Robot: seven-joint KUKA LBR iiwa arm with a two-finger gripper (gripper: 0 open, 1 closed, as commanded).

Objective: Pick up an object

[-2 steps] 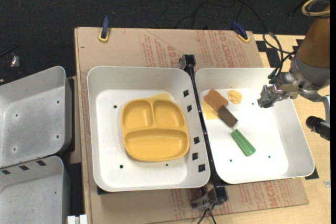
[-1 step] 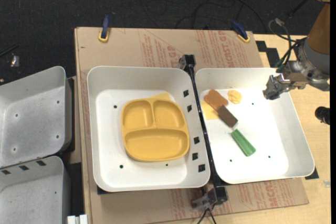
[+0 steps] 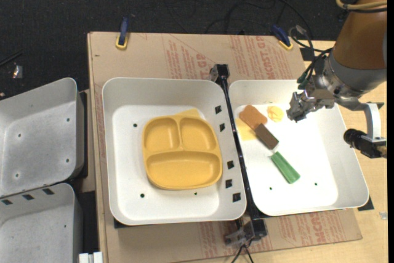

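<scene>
Now, my gripper (image 3: 300, 109): it hangs over the back left part of the right bin (image 3: 326, 194), pointing down and to the left; it is dark and bunched together from this angle, and I cannot tell how it stands or whether anything is in it.
My arm (image 3: 360, 40): it reaches in from the right, with the orange band above the wrist over the bench's (image 3: 166, 55) right rear corner.
Yellow piece (image 3: 274, 113): small, on the right bin's floor just left of my gripper, close to it; I cannot tell whether they touch.
Brown block (image 3: 258, 126): lies slantwise in the right bin, orange-brown at the upper end and darker at the lower end, near the divider between the bins.
Green stick (image 3: 285, 167): lies slantwise just below the brown block's dark end, near the middle of the right bin.
Yellow tray (image 3: 181, 152): a divided plate with three compartments, flat in the middle of the left bin (image 3: 123, 194).
Clamps: a blue-and-yellow clamp (image 3: 123, 35) at the bench's back edge on the left, a second clamp (image 3: 282, 37) on the right.
</scene>
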